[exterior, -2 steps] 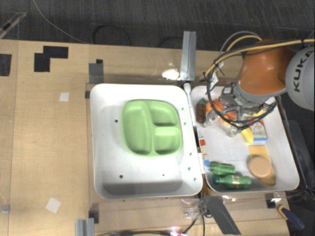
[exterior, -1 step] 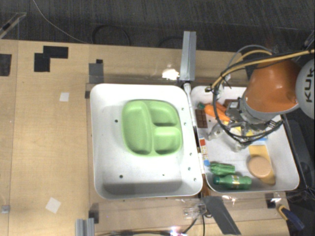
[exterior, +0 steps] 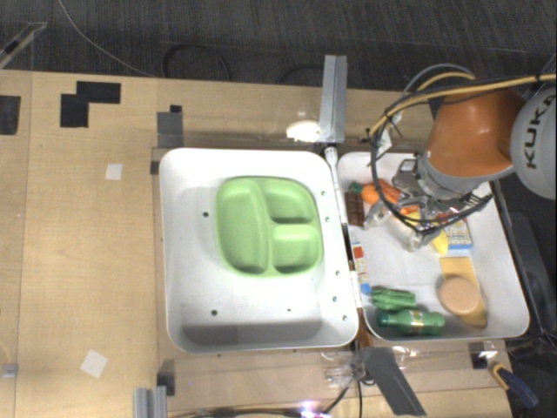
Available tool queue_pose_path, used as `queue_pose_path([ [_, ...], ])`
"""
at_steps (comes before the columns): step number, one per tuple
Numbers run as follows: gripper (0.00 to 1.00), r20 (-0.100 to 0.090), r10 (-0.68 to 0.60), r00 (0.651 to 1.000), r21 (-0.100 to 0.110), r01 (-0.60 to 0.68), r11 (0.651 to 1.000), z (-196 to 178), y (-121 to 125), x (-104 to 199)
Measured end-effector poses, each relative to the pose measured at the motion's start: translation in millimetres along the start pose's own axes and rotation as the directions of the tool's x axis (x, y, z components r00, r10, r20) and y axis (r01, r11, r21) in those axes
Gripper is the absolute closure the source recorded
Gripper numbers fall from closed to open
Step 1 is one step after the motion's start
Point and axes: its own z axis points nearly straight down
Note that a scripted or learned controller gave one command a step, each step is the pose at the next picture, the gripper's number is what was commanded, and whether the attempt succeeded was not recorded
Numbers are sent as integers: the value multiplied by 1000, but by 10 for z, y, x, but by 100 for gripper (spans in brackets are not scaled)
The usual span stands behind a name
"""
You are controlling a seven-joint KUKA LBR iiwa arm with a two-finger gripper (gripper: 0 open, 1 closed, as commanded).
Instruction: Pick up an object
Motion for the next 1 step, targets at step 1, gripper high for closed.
queue_pose_path([
  [1,0,-1,-68,998,-2,68,998,11,-206,-121],
])
